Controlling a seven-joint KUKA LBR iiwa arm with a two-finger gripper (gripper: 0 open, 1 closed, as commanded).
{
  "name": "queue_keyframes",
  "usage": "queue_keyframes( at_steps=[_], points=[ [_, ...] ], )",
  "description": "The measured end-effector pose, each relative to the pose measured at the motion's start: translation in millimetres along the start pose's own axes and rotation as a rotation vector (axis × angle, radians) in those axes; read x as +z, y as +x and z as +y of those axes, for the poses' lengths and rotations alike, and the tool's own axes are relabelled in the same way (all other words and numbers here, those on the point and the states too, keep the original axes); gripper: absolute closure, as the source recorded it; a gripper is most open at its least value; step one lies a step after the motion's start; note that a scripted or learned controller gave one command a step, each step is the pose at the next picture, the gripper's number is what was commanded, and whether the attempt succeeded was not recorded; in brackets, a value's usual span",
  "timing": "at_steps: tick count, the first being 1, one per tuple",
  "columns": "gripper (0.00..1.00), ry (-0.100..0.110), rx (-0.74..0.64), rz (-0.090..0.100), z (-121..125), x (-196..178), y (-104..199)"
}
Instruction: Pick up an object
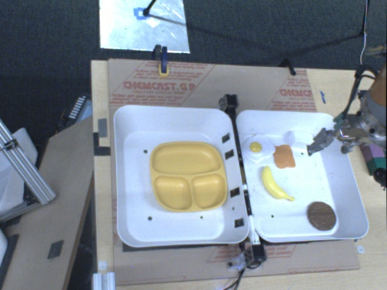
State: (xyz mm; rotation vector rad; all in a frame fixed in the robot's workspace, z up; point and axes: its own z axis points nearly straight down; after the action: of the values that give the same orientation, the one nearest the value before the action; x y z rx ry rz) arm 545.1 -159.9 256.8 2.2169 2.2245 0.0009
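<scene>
Approaching stage: the two-finger gripper (318, 141), finger spread impossible to judge, is hovering right of the orange bread-shaped toy (284, 156); next, it needs lowering over it.

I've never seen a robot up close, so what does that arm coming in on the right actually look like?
It is a grey metal arm with a touch of orange by the wrist. Thin dark cables run along it, and it ends in a small dark two-fingered hand.

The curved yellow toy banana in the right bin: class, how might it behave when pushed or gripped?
The curved yellow toy banana lies flat, so probably it pivots rather than rolls. Its smooth, tapering look suggests fingers could slip near the ends.
</scene>
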Motion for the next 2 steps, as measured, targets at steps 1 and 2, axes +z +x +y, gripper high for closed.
queue_keyframes(
  at_steps=[1, 2],
  points=[
    [0.0, 0.003, 0.002, 0.0, 1.3, 41.8, -1.3],
    [0.0, 0.004, 0.002, 0.001, -8.5, 90.3, 0.2]
  ],
)
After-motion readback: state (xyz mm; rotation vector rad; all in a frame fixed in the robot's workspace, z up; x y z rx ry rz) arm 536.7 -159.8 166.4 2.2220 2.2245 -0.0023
